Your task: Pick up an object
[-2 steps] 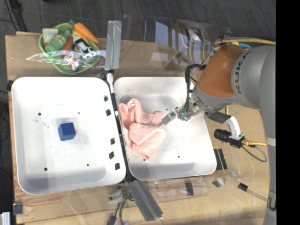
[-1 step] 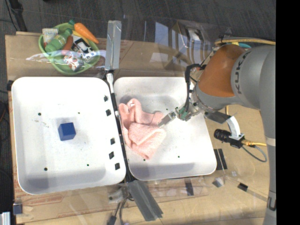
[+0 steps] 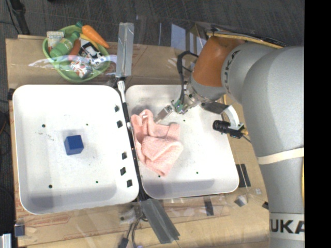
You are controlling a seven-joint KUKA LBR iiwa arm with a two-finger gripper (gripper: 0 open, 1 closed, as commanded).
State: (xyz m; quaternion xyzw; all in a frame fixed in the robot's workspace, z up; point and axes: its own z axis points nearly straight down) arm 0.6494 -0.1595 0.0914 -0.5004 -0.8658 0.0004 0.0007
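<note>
A crumpled pink cloth (image 3: 155,143) lies in the left half of the right bin (image 3: 217,174). A small blue cube (image 3: 74,144) sits alone in the left bin (image 3: 31,190). My gripper (image 3: 168,111) reaches down into the right bin from the upper right, its tip just above the cloth's upper edge and close to it. I cannot make out whether it touches the cloth. Nothing shows as held in it.
A green bowl (image 3: 63,72) of toy vegetables, with an orange carrot (image 3: 93,34), stands behind the left bin. The grey arm (image 3: 269,87) with its orange band covers the right side of the bench. A divider with black clips (image 3: 124,138) separates the bins.
</note>
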